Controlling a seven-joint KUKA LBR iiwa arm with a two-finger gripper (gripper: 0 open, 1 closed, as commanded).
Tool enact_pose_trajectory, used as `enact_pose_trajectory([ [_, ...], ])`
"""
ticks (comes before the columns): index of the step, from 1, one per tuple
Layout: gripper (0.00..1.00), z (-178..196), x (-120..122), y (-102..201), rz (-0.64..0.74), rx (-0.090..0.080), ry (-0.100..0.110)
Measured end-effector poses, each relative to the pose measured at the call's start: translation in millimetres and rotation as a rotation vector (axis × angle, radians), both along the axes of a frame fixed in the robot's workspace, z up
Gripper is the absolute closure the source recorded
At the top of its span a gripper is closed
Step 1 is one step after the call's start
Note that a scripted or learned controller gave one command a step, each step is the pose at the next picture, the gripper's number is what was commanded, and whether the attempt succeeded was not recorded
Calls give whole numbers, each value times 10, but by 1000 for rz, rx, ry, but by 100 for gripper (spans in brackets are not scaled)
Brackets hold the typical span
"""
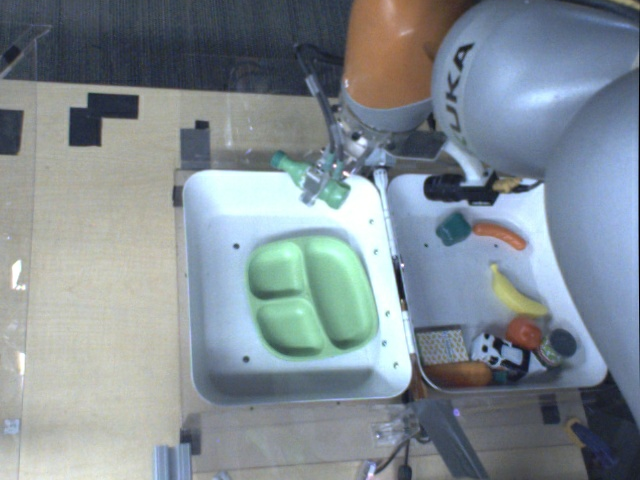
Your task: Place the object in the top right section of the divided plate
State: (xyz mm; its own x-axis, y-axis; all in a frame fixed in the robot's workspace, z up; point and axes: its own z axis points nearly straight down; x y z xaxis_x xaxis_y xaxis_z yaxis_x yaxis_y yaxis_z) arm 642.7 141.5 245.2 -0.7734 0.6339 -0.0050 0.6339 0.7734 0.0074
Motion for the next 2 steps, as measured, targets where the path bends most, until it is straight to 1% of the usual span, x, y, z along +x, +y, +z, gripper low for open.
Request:
enact_pose_trajectory([
  [1,100,-274,-581,579,159,0,3],
  [2,100,-353,-722,754,334,-1,2],
])
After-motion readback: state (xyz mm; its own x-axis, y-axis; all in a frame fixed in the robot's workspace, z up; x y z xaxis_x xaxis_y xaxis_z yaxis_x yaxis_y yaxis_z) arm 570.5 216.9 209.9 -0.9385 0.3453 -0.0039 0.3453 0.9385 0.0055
